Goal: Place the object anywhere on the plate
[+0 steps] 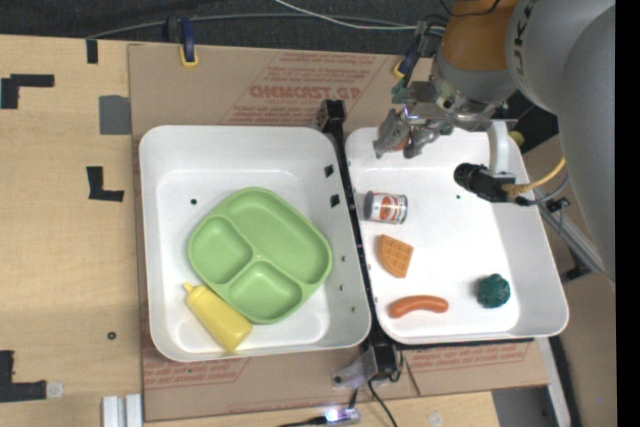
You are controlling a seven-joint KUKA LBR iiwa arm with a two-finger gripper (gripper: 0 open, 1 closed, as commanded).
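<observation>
A green three-compartment plate point(260, 255) lies in the left bin point(165, 160), with nothing on it. In the right bin point(520, 215) lie a small red and silver can point(386, 208) on its side, an orange waffle piece point(395, 256), a red sausage point(418, 306) and a dark green broccoli piece point(492, 291). My gripper point(400, 140) hangs over the far left corner of the right bin, above and behind the can. Its fingers point(385, 143) are slightly apart with nothing between them.
A yellow mustard bottle point(215, 317) lies in the left bin against the plate's near left edge. The divider wall point(350, 215) between the bins runs just left of the can. A black clamp point(331, 115) sits at the bins' far junction.
</observation>
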